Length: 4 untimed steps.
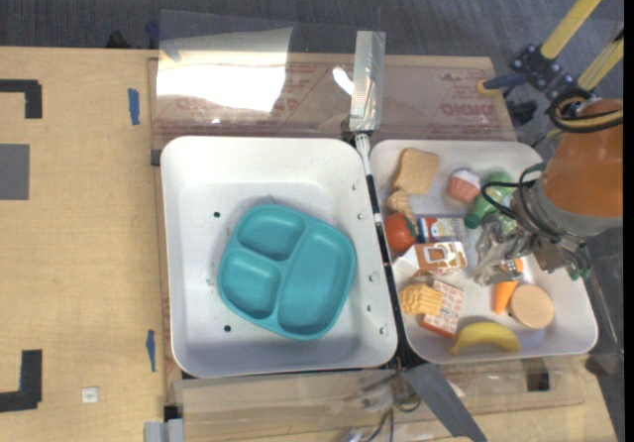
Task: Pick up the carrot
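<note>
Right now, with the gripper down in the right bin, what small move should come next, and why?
Probably a short lowering onto the carrot: the gripper sits just above that orange piece, between the tan round and the small carton. Whether it already grips is unclear.

You have two bins side by side on the counter (79, 232). In the left bin (198, 172) lies a divided tray (287, 272), near its middle. The right bin (575, 326) holds the food items: a bread slice (417, 170) at the far left corner, a banana (485, 336) at the near edge, the carrot (505, 295) just behind the banana's right end, beside a round disc (533, 308). The tool (502, 250) sits directly above the carrot.
</note>
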Tool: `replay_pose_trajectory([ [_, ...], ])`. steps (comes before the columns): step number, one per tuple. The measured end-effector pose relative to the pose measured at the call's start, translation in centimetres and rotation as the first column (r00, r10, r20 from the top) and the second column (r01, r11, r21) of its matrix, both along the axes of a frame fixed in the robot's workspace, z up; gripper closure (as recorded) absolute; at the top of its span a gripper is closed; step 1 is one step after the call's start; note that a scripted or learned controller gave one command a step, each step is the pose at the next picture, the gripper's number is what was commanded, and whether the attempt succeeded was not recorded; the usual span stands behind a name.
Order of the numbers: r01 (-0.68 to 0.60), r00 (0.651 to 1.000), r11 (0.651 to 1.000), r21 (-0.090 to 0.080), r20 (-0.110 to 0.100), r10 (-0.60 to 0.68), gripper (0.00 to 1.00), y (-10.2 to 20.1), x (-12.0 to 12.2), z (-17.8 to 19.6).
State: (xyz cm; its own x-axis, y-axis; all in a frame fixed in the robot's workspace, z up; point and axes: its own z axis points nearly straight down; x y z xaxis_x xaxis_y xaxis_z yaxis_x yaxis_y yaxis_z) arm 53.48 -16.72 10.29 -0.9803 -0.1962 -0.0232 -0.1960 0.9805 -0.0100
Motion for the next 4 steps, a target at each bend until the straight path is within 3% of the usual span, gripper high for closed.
replay_pose_trajectory([
  [1,-0.187,0.982,0.982,0.000,-0.011,0.187,1.00,-3.4,-3.9,-1.2],
  [2,-0.191,0.982,0.982,0.000,-0.010,0.191,1.00,2.3,-2.6,-1.2],
  [3,-0.522,0.853,0.853,-0.006,-0.013,0.521,1.00,-3.1,-0.1,-1.3],
  [4,-0.760,0.650,0.650,0.004,-0.022,0.760,1.00,-5.5,-3.5,-1.2],
])
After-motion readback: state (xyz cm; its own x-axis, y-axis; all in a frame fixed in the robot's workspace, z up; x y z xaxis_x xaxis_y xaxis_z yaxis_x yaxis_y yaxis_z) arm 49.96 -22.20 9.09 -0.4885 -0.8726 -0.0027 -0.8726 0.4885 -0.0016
